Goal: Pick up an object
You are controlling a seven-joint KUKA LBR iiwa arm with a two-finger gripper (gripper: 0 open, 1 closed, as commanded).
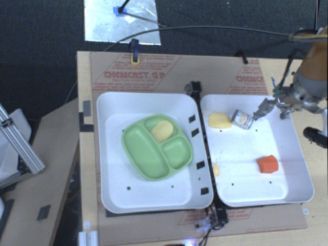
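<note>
Just left of hand (pixel 270 108), can (pixel 242 119).

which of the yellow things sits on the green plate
The rounded yellow piece in the green divided plate's upper compartment, in the left bin. The other large yellow piece lies on the right bin's floor beside the small can.
</note>
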